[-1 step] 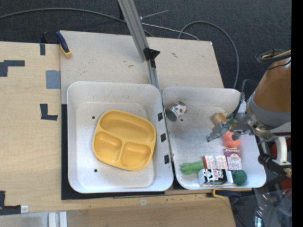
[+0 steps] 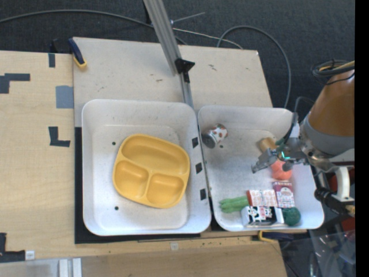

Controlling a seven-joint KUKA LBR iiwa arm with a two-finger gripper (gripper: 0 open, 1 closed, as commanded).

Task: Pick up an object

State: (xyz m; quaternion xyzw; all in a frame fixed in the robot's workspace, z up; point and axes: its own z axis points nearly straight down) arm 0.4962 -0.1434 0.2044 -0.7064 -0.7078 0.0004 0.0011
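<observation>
My gripper (image 2: 266, 156) hangs low over the middle of the right bin (image 2: 242, 115), at the end of the grey arm with the orange band that comes in from the right. An orange-pink object (image 2: 282, 169) lies just right of it, partly under the wrist. A small tan piece (image 2: 266, 144) sits at the gripper's upper side; I cannot tell whether it is a loose object. A small white and red cup (image 2: 217, 135) lies on its side at the bin's far left. Along the near wall lie a green object (image 2: 233, 203), red and white packets (image 2: 271, 198), a black and white carton (image 2: 259, 214) and a green ball (image 2: 292, 216).
The left bin (image 2: 95, 154) holds a yellow divided plate (image 2: 151, 170). A grey metal pole (image 2: 164, 27) slants across the back of the bench down to the bins' shared wall. Cables run over the dark floor at the top.
</observation>
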